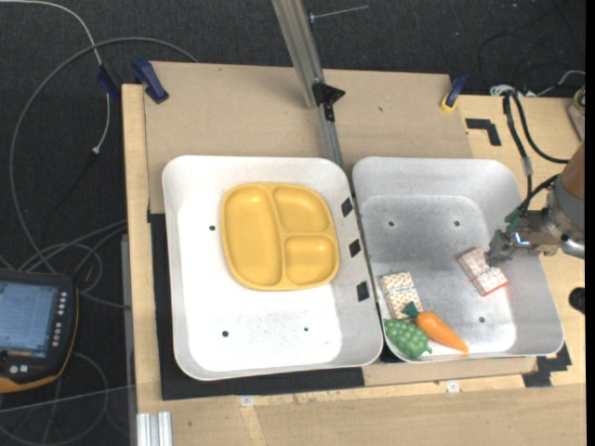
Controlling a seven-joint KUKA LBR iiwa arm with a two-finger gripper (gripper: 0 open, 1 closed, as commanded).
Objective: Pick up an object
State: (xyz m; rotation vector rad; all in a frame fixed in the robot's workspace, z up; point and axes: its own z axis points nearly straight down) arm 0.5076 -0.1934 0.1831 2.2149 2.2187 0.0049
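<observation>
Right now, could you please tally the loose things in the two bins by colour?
Yellow: 1, the divided tray
Orange: 1, the carrot
Green: 1, the bumpy toy
Pale patterned: 2, the packet and the card
Total: 5

two white bins [186, 249], one yellow tray [279, 235], one carrot [440, 330], two packets [482, 271]

The arm [572, 203] runs off the right edge; the tablet [33, 328] is cropped at left.
</observation>
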